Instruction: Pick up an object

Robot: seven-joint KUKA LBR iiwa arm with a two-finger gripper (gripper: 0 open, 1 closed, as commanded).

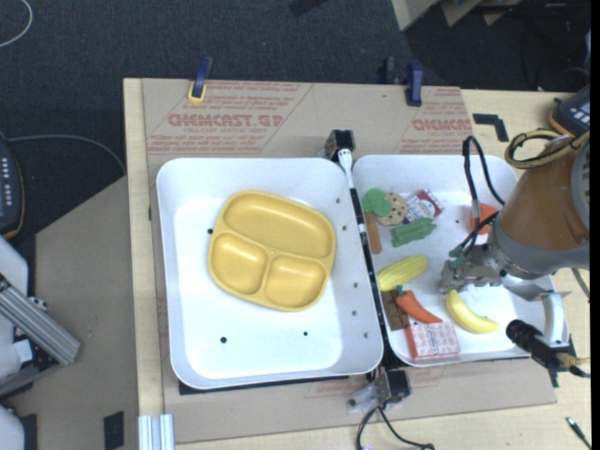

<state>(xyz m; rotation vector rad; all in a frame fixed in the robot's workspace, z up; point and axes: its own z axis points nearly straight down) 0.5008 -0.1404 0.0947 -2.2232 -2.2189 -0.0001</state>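
The right bin (427,169) holds several toy foods. A yellow corn cob (402,271) lies near its left wall, with an orange carrot (416,307) and a red-and-white packet (433,340) below it. A yellow banana (469,312) lies toward the front right. Further back sit a cookie (390,209), a green piece (412,232) and a small wrapped item (427,202). My gripper (461,272) hangs low in this bin, just above the banana and right of the corn cob. Nothing shows between its fingers.
The left bin (187,326) carries a yellow three-compartment plate (271,248). A black divider strip (361,242) runs between the bins. The grey arm with its orange band (544,204) covers the right bin's right side. Cables (478,181) loop over the bin's back.
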